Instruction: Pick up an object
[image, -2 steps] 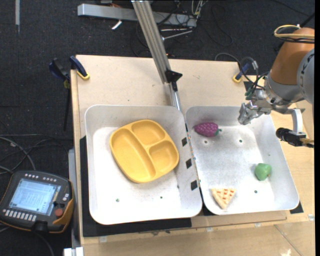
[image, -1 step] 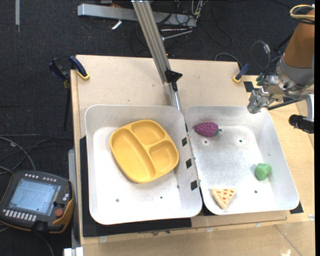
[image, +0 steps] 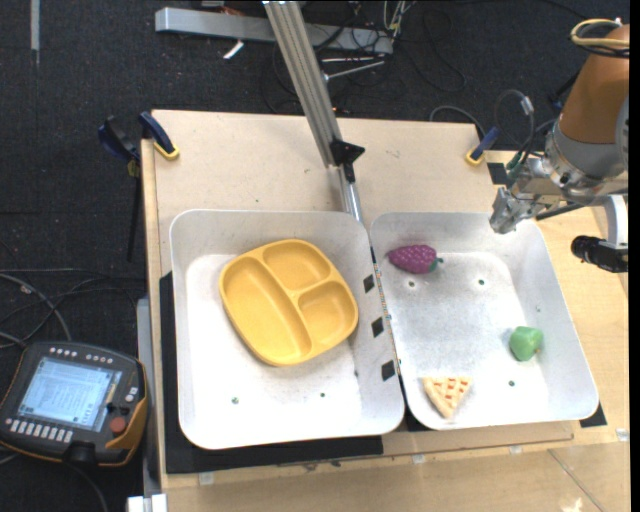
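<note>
Three small objects were seen in the right bin. A purple grape bunch lay near the bin's 11 o'clock corner, its long axis running roughly 9 to 3 o'clock with the stem end toward 3. A green piece sat toward the 3 o'clock side. A waffle-patterned wedge lay near 6 o'clock, its tip pointed toward 7. A yellow divided plate was set in the left bin. The arm was reached in from 2 o'clock, and the gripper was held over the right bin's 1 o'clock rim, apart from all objects; whether the jaws were apart could not be told. Both bins rested on the tabletop.
</note>
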